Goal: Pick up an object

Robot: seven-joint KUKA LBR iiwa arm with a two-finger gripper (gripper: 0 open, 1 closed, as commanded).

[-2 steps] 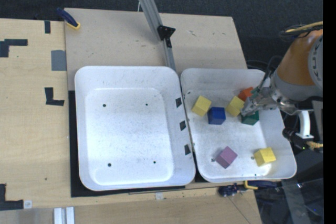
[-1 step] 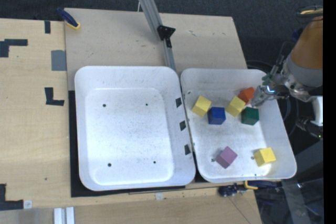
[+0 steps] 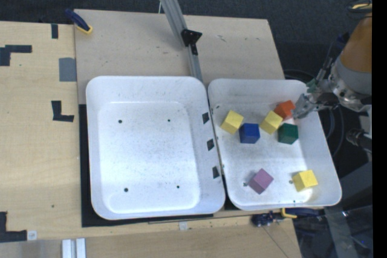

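Observation:
The right bin [image 3: 314,148] holds several small blocks: an orange block [image 3: 284,109], a yellow one [image 3: 272,121] beside it, a green block [image 3: 288,133], a blue block [image 3: 249,133], another yellow [image 3: 231,121], a purple block [image 3: 261,180] and a yellow one [image 3: 305,179] near the front. My gripper [image 3: 300,108] reaches in from the right, low over the bin's far right side, its tips just right of the orange block and above the green one. Nothing shows between the tips.
The left bin [image 3: 103,190] stands beside the right one. A slanted metal pole [image 3: 172,6] with a black clamp crosses the bench behind the bins. A blue and yellow clip [image 3: 78,21] lies at the far left of the bench.

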